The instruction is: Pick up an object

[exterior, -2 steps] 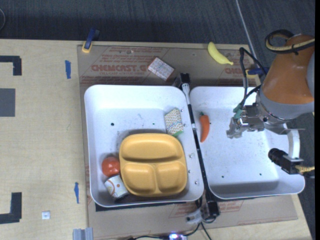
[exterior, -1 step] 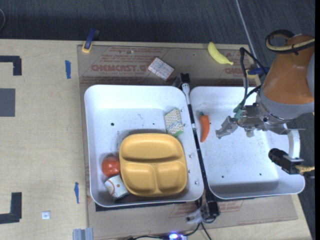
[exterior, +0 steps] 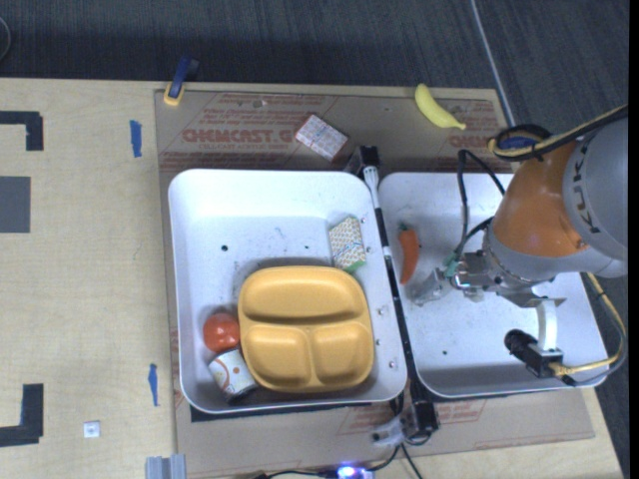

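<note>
Gripper (exterior: 431, 289) low in right bin (exterior: 559, 372), beside carrot (exterior: 408, 252) — grip state unreadable, fingertips blurred, arm (exterior: 544, 218) cut off at right

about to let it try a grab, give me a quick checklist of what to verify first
1. Target in reach: the carrot lies in the right bin, near its left wall, close to the gripper. ok
2. Gripper over the target: it sits just below and right of the carrot, not on it. not ok
3. Carrot clear of other things: nothing touches it. ok
4. Finger state: blurred, too small to read. cannot tell
5. Nothing held already: no object seen at the gripper. ok
6. Left bin items out of the way: tray, ball and packet all stay beyond the divider. ok
</note>
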`<state>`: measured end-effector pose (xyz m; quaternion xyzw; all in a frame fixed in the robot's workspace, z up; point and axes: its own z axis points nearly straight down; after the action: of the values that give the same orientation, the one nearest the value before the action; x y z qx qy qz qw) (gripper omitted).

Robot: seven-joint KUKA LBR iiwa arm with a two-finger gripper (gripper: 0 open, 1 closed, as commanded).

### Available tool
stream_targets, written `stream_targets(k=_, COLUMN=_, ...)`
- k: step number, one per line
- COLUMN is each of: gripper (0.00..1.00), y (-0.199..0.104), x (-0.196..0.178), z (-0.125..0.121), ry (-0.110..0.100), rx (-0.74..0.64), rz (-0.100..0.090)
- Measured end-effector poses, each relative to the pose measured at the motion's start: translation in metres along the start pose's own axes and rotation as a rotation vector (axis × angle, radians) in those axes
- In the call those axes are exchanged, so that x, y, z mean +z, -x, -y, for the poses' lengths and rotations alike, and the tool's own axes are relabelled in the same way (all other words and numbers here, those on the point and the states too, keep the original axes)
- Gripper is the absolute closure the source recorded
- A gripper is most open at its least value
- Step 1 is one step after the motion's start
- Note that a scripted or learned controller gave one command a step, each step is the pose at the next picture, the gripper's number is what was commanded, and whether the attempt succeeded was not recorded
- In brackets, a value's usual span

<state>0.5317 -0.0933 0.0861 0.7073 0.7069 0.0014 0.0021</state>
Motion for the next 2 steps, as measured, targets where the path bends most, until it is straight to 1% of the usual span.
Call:
stream_targets(k=1, gripper=0.00, y=0.000, x=0.000, z=-0.037, ry=-0.001, rx=0.000, rz=-0.001)
stream_targets(k=2, gripper=0.00, y=-0.001, x=0.000, z=-0.008, ry=-0.002, rx=-0.001, rz=-0.001)
